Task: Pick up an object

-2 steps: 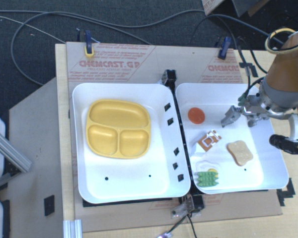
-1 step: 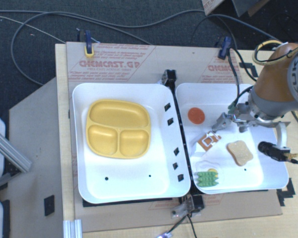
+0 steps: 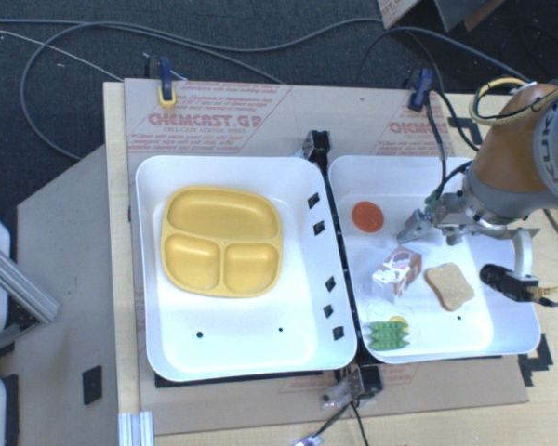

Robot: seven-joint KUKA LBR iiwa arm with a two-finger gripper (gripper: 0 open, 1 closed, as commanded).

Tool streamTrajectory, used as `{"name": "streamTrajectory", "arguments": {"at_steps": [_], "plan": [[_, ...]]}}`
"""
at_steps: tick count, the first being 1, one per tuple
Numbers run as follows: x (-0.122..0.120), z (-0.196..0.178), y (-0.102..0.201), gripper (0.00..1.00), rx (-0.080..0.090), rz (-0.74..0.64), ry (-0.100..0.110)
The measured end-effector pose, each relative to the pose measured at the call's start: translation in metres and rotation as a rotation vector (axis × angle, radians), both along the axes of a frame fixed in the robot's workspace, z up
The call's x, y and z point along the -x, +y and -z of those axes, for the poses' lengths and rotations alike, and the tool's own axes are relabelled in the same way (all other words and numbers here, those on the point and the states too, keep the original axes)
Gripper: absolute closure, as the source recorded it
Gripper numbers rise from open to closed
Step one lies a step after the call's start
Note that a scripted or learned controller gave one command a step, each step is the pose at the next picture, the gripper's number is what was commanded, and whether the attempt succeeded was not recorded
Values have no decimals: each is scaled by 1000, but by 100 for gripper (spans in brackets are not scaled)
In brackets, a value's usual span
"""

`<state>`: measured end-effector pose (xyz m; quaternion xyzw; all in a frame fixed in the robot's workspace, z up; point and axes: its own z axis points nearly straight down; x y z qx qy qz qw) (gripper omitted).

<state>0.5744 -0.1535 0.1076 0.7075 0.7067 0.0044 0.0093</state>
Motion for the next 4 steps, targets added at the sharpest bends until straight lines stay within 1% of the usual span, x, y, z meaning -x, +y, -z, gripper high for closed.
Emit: {"name": "streamTrajectory", "arguments": {"at_steps": [1, 2, 3, 4], "plan": [[4, -3, 3, 100, -7, 0, 16], [-2, -62, 10, 100, -6, -3, 14], [-3, -112, 0, 100, -5, -2, 12], [-3, -162, 10, 100, -6, -4, 12]]}}
